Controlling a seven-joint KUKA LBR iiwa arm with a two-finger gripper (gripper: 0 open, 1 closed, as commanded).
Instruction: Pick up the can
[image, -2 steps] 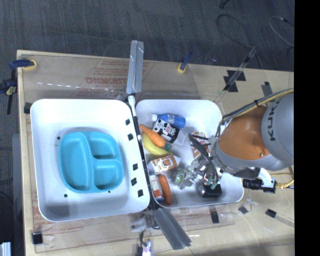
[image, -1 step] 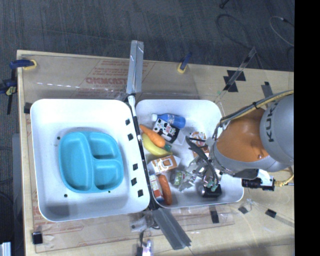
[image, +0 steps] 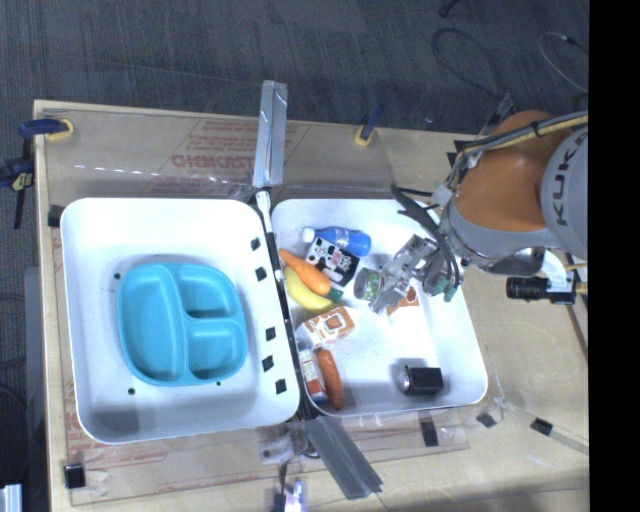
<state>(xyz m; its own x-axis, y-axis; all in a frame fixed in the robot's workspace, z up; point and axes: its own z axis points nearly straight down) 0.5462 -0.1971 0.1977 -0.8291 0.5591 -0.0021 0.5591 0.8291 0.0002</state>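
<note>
Right bin (image: 460, 340): the dark can (image: 420, 379) lies on its side on the bin floor, near the front right corner, apart from the other items. The gripper (image: 393, 283) is down in the middle of the same bin, well apart from the can, over a greenish packet (image: 368, 285) and an orange-brown piece (image: 404, 297). Whether its fingers are spread or clenched, I cannot tell; nothing is clearly seen between them.

Judgement: pick not yet made. The can is untouched. Remaining: move toward the front corner, descend, close on the can, lift.

Left bin (image: 80, 330) carries a blue divided tray (image: 183, 322).
</note>
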